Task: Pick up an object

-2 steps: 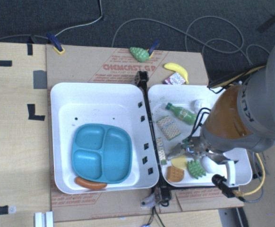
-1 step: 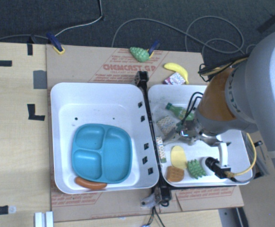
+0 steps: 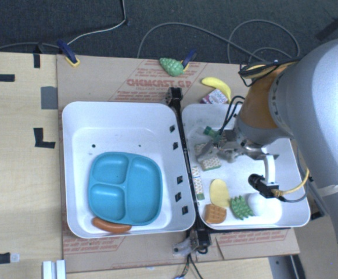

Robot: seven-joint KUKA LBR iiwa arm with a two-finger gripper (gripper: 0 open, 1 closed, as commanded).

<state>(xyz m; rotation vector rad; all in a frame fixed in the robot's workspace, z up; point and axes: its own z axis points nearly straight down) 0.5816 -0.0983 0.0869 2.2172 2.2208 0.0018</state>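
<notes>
Gripper (image 3: 211,150) was low in the right bin (image 3: 285,217); finger state unclear. Blue plate (image 3: 125,188) sat in left bin (image 3: 79,156).

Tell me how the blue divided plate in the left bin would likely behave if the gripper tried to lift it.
The blue divided plate looks like rigid moulded plastic, so probably stiff and light. It lies flat and wide on the left bin floor, so the rim may be hard to pinch. An orange sausage rests against its near edge and might get nudged.
</notes>
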